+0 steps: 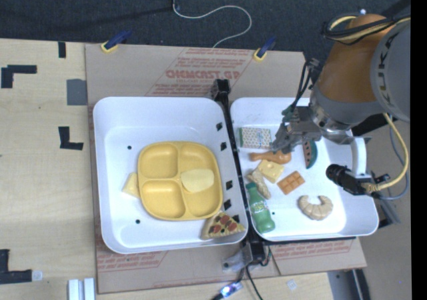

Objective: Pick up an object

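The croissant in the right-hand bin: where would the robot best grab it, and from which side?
Probably across the thick middle of the croissant, from straight above. It lies flat, curved, with its tips pointing down the view, and bare bin floor around it leaves room for both fingers.

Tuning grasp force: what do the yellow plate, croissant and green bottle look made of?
Yellow plate: looks like moulded plastic with a matte-to-satin finish, judging by its uniform colour and smooth rounded dividers.
Croissant: probably a plastic or rubber toy, tan with ridged segments and a slight sheen; too small to tell which.
Green bottle: likely glossy plastic, with bright highlights along its body.
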Robot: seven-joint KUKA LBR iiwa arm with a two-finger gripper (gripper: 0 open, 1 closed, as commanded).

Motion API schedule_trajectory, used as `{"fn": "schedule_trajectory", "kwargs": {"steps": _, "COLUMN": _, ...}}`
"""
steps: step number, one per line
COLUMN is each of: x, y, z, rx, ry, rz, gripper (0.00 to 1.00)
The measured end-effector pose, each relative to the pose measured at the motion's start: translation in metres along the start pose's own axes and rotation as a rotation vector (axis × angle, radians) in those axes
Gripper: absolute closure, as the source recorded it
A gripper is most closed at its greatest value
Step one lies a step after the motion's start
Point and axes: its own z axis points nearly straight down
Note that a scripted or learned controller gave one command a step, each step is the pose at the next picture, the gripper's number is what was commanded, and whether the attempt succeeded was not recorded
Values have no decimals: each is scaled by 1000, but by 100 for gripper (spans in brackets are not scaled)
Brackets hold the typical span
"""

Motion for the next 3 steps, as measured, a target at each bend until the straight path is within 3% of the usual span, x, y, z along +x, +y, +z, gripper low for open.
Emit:
{"fn": "schedule_trajectory", "kwargs": {"steps": 1, "x": 3, "y": 13, "z": 9, "rx": 1, "ry": -1, "rz": 0, "gripper": 100}}
{"fn": "schedule_trajectory", "kwargs": {"steps": 2, "x": 0, "y": 8, "z": 1, "rx": 0, "ry": 0, "rz": 1, "gripper": 100}}
{"fn": "schedule_trajectory", "kwargs": {"steps": 3, "x": 1, "y": 9, "z": 17, "rx": 3, "ry": -1, "rz": 2, "gripper": 100}}
